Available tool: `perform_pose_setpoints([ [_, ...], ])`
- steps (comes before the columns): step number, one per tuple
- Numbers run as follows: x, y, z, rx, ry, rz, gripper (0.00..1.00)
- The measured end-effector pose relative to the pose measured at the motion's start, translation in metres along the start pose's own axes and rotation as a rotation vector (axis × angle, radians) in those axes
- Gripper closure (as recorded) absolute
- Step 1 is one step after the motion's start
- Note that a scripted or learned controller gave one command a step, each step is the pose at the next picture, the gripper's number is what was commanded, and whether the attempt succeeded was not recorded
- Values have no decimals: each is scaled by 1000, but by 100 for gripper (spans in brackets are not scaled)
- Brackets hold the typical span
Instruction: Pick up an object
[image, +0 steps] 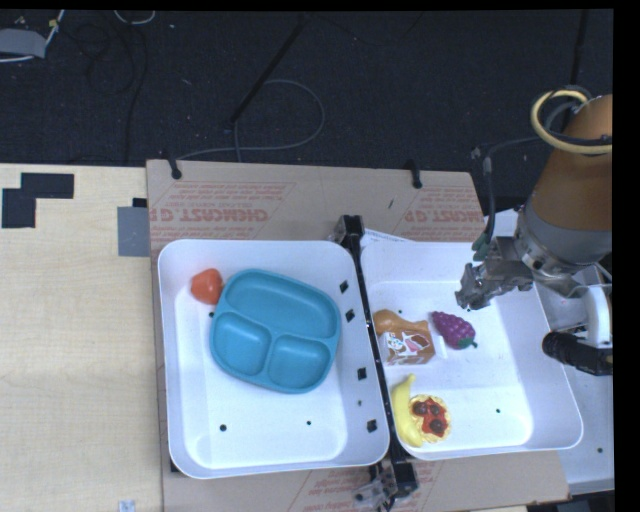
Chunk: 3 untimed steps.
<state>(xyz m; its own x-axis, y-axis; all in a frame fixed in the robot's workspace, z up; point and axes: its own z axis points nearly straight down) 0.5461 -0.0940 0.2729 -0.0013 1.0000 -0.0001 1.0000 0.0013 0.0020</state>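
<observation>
On a pale wood counter (70, 340), seen from above at a slant, a sheet of brown cardboard (300, 205) with printed lettering carries two shallow white bins side by side. Behind the counter lies dark carpet (400, 80) with loose black cables (270, 90) trailing across it. Black and grey square marks sit on the wood at the far left.

The left bin (190, 440) holds a blue divided plate (275, 330) with three compartments, filling most of its middle and far part. A small orange-red ball (206, 286) sits just beside the plate's far left rim, near the bin's corner. The near strip of this bin is bare white floor.

The right bin (520, 400) has its objects gathered along the left side, close to the black divider between the bins: a brown and white toy pastry (403, 340), a purple bunch of toy grapes (454, 329) just to its right, and nearer the viewer a yellow banana (402, 395) touching a small round pizza toy (431, 418). The right half of this bin is open white floor.

The grey arm with its orange band (585, 125) enters from the right. Its gripper (478, 290) hangs over the far middle of the right bin, just beyond the grapes and apart from them; whether its tips are spread or pressed together cannot be told.
</observation>
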Motion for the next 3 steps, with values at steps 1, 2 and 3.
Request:
perform_pose_setpoints([
  [1, 51, 4, 9, 6, 2, -3, 100],
  [2, 101, -2, 7, 7, 2, -2, 100],
  [3, 156, -5, 23, 8, 0, -1, 100],
])
